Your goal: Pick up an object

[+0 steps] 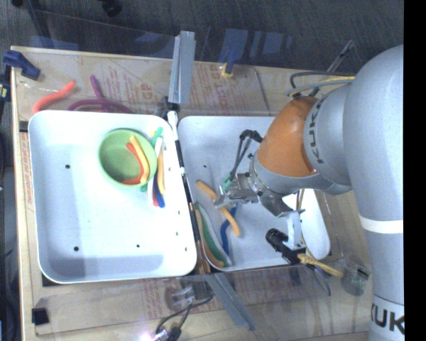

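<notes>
The gripper (231, 192) is reaching down into the right bin (206, 137); whether it is gripping anything I cannot tell. Just beside its tip an orange strip (228, 216) is lying on the bin floor, with green and blue strips (211, 239) resting along the left wall. These look thin, light and bendy, likely flopping when lifted, so pinching the orange one mid-length across its narrow width seems best. A green bowl (124, 157) with more strips is sitting in the left bin (92, 226).
</notes>
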Action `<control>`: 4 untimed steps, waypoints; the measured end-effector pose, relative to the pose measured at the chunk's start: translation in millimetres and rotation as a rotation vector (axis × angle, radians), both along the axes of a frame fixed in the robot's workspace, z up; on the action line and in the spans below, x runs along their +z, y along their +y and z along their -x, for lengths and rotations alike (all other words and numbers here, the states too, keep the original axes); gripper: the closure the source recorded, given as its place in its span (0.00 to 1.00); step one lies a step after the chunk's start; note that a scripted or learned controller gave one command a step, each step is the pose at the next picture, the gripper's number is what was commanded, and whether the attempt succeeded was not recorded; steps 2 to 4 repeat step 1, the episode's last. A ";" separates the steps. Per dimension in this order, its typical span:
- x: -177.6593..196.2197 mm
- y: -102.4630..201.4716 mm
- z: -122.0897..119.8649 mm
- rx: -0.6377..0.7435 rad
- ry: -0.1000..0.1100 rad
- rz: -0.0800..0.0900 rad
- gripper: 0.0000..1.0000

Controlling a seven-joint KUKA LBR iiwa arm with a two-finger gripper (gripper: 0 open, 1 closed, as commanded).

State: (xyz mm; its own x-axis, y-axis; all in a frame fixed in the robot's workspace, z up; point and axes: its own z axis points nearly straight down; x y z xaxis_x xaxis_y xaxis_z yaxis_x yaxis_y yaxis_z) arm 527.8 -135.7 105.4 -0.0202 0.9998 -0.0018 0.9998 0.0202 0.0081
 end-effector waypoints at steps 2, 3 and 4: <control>119.3 23.2 -47.2 -0.250 0.010 -0.003 1.00; 119.3 23.2 -47.2 -0.250 0.010 -0.003 1.00; 119.3 23.2 -47.2 -0.250 0.010 -0.003 1.00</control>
